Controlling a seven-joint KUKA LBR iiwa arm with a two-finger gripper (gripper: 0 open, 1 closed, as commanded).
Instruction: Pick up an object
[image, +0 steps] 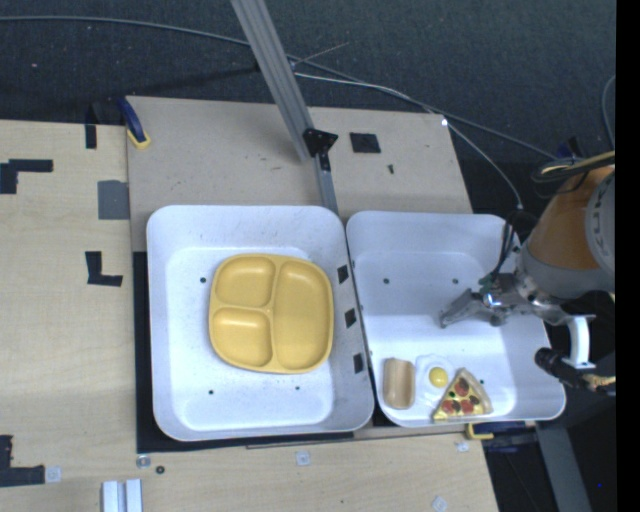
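Note:
The right bin holds three small toy foods along its near edge: a tan bread-like piece, a white fried egg with a yellow yolk and a pizza slice. My gripper hangs over the middle of this bin, pointing left, a short way beyond the egg and pizza slice. Nothing is visibly held in it. A yellow divided plate lies in the middle of the left bin.
The arm's wrist with its orange band comes in over the right bin's right rim. A metal pole slants up from the divide between the bins. Cables cross the dark floor at the back.

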